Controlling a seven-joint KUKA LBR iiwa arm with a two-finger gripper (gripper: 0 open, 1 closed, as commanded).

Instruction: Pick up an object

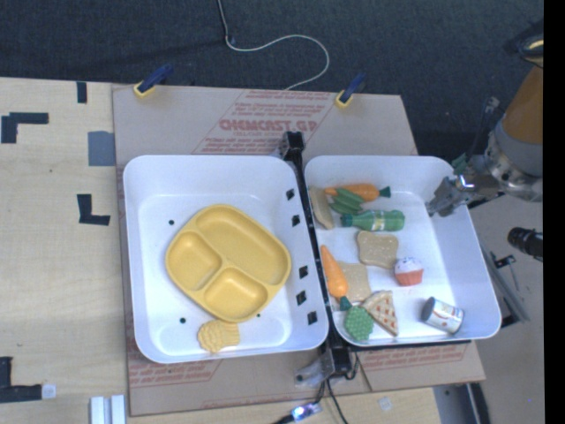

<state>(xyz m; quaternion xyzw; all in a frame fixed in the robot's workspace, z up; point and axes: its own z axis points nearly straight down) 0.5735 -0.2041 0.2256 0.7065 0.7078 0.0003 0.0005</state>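
Gripper (444, 197) poised at the right bin's (468, 237) far right rim, state impossible to tell, toy food (378, 222) beneath.

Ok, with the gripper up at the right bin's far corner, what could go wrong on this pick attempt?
1. The gripper sits over the right bin's rim, so a straight descent might hit the wall.
2. The toys are crowded: the carrot, bread slice and pizza slice lie close together, so the gripper may nudge neighbours or catch two.
3. The small can lies on its side and could roll away.
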